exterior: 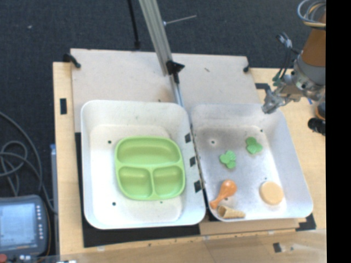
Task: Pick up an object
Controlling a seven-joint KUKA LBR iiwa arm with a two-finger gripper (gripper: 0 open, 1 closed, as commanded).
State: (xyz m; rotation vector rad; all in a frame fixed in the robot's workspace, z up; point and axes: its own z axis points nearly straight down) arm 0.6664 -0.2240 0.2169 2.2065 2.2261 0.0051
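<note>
The tool [270, 105] hangs over the far corner of the right bin [285, 130], its grip impossible to tell, while two green pieces [228, 159], an orange spoon [225, 192] and a tan disc [271, 193] lie inside that bin.

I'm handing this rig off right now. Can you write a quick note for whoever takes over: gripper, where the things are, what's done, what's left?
Gripper: over the far right corner of the right bin, nothing seen between its fingers; open or shut can't be judged from this view.
Right bin holds: two green pieces mid-bin, an orange spoon-like piece and a tan cone at the near edge, a tan round piece near right.
Left bin: green divided plate.
Done: nothing picked yet.
Left: descend on one object, grasp, lift.
</note>
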